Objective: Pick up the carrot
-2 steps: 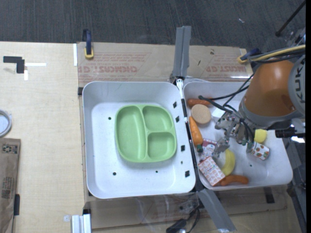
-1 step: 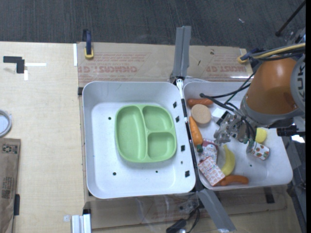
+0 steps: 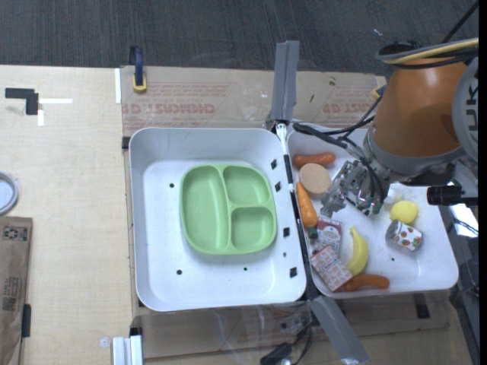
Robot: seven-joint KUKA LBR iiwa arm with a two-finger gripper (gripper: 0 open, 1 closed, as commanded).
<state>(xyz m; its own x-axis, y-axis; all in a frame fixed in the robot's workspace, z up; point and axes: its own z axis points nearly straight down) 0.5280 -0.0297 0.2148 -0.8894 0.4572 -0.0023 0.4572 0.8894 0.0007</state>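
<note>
The carrot (image 3: 306, 204) lies in the right bin (image 3: 441, 276), tight along its left wall, long axis running near-to-far, w/ the round tan disc (image 3: 314, 178) touching its far end and a small packet (image 3: 329, 234) just beside its near end. It looks like a toy: prob. light, stiff plastic, smooth and a bit slippery, tapered, so it could squirt out of a pinch near the tip. Best hold, by judgement, is across the thicker mid-section, fingers closing across the width; the wall side leaves little room for a finger.

The gripper (image 3: 351, 190) hangs over the bin's middle, just right of the disc, apart from the carrot, nothing visibly between its fingers; whether they're spread or closed can't be told from here.

Bin floor is smooth white, shallow-walled, and crowded: banana (image 3: 356, 251), two sausages (image 3: 314, 159) (image 3: 367, 282), lemon (image 3: 404, 211), small can (image 3: 404, 236). The left bin (image 3: 152, 226) holds a green divided plate (image 3: 227, 207). Bench is pale wood w/ cardboard behind.
</note>
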